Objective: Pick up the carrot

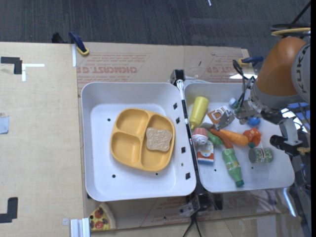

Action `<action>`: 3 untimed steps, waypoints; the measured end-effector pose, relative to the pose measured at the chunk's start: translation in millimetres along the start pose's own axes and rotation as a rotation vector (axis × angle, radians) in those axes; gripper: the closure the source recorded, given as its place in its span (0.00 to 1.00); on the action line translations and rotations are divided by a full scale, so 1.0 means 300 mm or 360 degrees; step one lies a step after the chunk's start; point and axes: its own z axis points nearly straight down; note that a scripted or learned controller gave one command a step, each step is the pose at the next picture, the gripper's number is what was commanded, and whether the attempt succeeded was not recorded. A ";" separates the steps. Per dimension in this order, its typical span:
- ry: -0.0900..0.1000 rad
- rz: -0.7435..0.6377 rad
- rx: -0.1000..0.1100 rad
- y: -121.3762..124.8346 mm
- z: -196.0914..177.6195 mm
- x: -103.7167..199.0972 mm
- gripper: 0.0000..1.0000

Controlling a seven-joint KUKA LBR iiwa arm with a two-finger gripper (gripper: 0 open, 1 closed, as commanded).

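A: Orange carrot (233,137) lies flat in the right bin (276,180), about mid-bin, tapered end pointing left toward a green pepper-like piece (215,139) it touches. Red tomato-ish toy (252,135) sits just at its fat right end.

B: Gripper?

A: Gripper (228,116) hangs just far of the carrot, above the clutter. Can't tell whether it's released or clenched; nothing visibly in it.

B: Handling?

A: Looks like hard plastic toy food, so my guess is light, stiff, smooth, a bit slippery on the taper. I'd take it across the thick orange middle, where there's a little room on its near and far sides.

B: Neighbours?

A: Green bottle (232,166) just near of it, yellow bottle (198,110) far-left, small can (260,155) near-right. Left bin (94,132) holds a yellow divided plate (126,147) with a toast slice (159,139).
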 end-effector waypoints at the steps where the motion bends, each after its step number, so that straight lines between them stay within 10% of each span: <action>1: -0.0001 0.0109 -0.0004 -0.071 0.152 -0.006 0.00; 2: -0.0003 0.0114 -0.0009 -0.067 0.121 -0.011 1.00; 3: -0.0003 0.0276 -0.0004 0.037 -0.180 0.195 1.00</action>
